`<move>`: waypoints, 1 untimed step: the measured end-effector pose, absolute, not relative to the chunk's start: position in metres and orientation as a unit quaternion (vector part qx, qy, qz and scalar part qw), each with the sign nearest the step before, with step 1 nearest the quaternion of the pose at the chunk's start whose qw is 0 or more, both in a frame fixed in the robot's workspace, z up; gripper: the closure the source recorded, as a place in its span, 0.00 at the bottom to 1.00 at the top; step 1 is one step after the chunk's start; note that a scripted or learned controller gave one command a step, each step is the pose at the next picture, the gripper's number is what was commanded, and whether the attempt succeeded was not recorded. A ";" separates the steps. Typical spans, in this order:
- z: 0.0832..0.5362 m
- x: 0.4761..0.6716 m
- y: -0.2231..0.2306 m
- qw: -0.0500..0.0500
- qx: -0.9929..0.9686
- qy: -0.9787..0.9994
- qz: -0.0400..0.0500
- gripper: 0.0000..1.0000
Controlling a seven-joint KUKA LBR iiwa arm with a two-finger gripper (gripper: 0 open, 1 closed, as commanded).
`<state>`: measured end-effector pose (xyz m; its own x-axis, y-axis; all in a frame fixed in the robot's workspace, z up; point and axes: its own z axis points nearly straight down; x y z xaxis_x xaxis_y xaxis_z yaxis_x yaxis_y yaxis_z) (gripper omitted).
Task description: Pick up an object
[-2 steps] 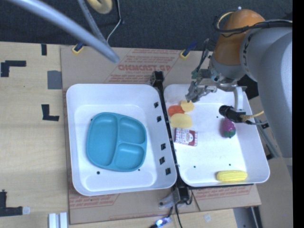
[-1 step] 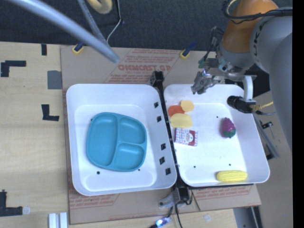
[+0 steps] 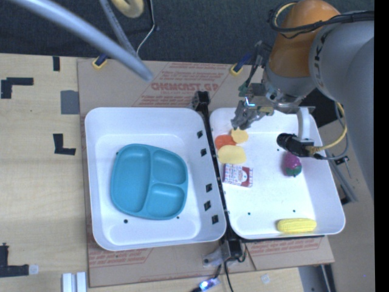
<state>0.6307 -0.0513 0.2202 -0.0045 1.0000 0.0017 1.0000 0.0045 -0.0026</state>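
My gripper (image 3: 241, 121) hangs over the far left corner of the right bin (image 3: 316, 215), just above a small yellow piece (image 3: 240, 137) and an orange piece (image 3: 225, 141). A larger yellow block (image 3: 231, 154) lies right below them, then a red and white packet (image 3: 237, 175). A purple and green toy (image 3: 292, 165) sits toward the bin's right side. A yellow corn cob (image 3: 296, 225) rests by the near edge. Nothing shows between the fingers.
The left bin (image 3: 100, 132) holds a blue divided plate (image 3: 149, 180). A black divider with clips (image 3: 206, 157) runs between the bins. A grey pole (image 3: 79, 26) crosses the upper left. The arm's body (image 3: 340, 59) looms over the right bin's far right side.
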 end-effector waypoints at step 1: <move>0.216 0.599 0.003 0.002 -0.705 -0.709 0.001 1.00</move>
<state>0.5988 0.0031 0.2165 -0.0057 1.0000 0.0014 1.0000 0.0057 -0.0043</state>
